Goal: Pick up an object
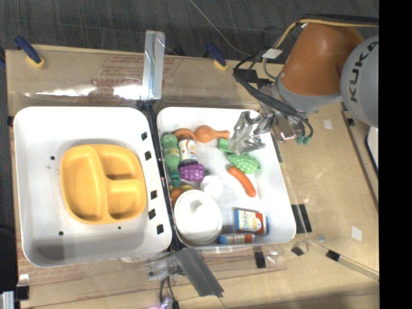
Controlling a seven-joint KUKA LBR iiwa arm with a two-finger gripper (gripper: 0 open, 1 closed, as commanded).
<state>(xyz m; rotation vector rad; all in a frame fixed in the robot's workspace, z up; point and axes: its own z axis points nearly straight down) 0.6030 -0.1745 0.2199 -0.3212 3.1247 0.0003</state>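
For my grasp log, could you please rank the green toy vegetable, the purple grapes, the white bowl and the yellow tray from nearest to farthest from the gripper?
From the gripper:
1. Green toy vegetable, just below it.
2. Purple grapes, mid-bin, leftward.
3. White bowl, right bin's lower left.
4. Yellow tray, in the left bin.

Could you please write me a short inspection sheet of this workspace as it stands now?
Surface: bench bearing left bin and right bin.
Job's things: purple grapes, orange carrot, green vegetable, white bowl, small carton in right bin.
Clutter: yellow divided tray in left bin.
Grippers: tool low over right bin's far right corner.
Cables: black cables by the wrist.
Surroundings: blue clamps at far edge.
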